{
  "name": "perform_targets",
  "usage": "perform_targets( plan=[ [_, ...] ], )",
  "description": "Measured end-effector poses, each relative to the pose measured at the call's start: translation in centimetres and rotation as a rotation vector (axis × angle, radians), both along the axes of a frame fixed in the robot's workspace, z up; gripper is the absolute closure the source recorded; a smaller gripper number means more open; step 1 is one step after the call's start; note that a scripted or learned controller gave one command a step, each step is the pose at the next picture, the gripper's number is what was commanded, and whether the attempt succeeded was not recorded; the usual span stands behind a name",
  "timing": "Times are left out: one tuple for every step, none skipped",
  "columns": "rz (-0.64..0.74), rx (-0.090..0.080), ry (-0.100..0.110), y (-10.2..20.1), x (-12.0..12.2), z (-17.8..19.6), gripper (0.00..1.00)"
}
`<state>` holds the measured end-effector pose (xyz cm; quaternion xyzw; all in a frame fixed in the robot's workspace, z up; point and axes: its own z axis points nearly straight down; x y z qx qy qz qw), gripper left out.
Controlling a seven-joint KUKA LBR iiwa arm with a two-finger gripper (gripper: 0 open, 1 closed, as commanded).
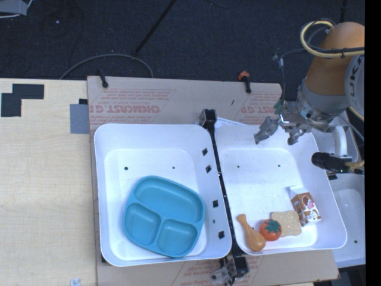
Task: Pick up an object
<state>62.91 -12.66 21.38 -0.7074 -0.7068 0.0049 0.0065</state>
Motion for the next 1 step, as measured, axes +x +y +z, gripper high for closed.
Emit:
perform_targets(
  plan=[
    [0.002, -0.002, -0.013, -0.01, 0.27, 0.8, 0.0]
  ],
)
